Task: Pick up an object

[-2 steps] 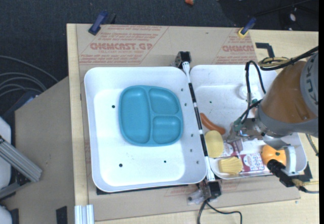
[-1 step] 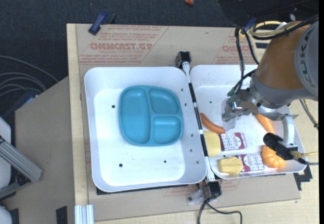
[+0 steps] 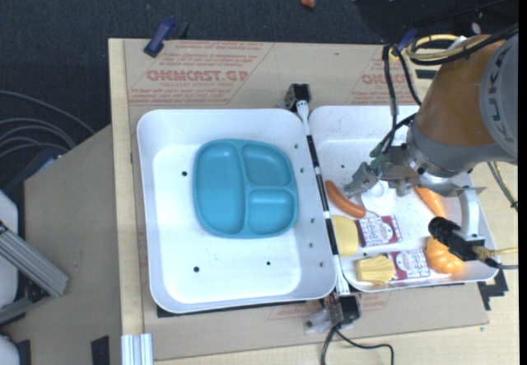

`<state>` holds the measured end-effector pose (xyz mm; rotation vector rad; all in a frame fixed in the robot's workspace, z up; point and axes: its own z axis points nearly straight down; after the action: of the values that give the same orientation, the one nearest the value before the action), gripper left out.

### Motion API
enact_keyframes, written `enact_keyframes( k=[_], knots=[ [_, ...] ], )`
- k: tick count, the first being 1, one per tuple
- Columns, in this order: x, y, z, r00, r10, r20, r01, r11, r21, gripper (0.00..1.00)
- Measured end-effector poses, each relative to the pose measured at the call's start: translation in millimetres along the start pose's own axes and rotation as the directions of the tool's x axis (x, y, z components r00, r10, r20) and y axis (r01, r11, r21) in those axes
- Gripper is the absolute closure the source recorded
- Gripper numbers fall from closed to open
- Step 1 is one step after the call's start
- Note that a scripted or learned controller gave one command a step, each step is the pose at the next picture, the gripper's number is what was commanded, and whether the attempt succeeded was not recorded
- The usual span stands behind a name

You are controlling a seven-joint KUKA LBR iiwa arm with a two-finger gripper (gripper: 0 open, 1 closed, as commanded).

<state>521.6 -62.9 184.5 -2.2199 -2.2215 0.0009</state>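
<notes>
My gripper (image 3: 366, 180) hangs low over the middle of the right bin (image 3: 346, 126), coming in from the right under the grey and orange arm. Just left of and below it lies an orange sausage (image 3: 344, 200), very close to the gripper tip; I cannot tell whether they touch. An orange carrot (image 3: 431, 200) lies to the gripper's right. Nearer the front are a yellow cheese block (image 3: 345, 236), two red and white packets (image 3: 380, 230) (image 3: 409, 264), a yellow cheese wedge (image 3: 375, 270) and an orange toy fruit (image 3: 445, 259).
The left bin (image 3: 165, 256) holds a blue divided plate (image 3: 245, 189) in its middle. A black divider rail (image 3: 313, 166) runs between the two bins. A small blue clip (image 3: 160, 36) lies on the bench's far left corner.
</notes>
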Motion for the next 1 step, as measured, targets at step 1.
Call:
enact_keyframes(
  k=[1],
  knots=[
    [-34.6,34.1,71.4,1.000,0.001,0.000,-0.001,1.000,0.001,0.00]
  ],
)
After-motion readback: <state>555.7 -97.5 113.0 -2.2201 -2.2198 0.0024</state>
